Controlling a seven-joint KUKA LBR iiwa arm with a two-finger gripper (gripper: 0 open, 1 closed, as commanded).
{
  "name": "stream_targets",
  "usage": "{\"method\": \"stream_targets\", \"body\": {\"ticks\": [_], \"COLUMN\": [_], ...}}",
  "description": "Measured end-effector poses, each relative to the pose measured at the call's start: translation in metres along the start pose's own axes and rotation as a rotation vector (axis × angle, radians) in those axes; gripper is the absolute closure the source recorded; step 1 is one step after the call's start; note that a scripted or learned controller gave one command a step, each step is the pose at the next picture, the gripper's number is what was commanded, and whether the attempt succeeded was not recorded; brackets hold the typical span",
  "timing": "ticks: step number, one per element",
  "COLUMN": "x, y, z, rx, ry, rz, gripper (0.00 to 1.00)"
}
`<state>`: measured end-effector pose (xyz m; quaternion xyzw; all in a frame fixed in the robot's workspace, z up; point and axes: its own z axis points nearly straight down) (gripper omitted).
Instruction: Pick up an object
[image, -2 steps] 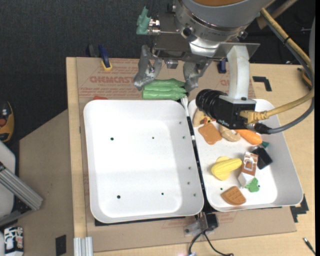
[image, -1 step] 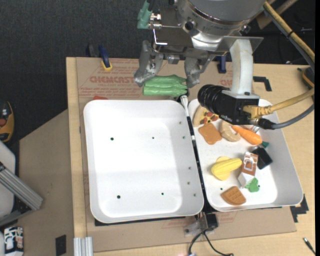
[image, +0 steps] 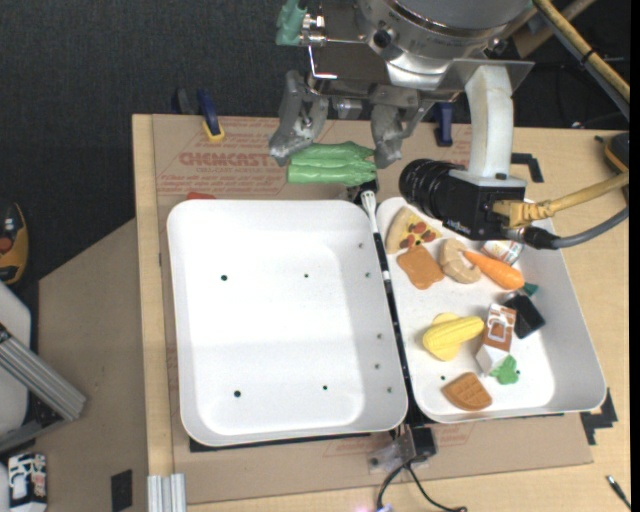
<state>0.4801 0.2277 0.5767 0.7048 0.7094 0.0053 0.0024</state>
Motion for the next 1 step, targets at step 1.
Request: {"method": "stream_targets", "body": {"ticks": [1], "x": [0.0008], "y": [0.0004], "z": [-0.0103], "rx": [-0.003], "ry": [0.001], "rz": [-0.001], "gripper": [1.00]}}
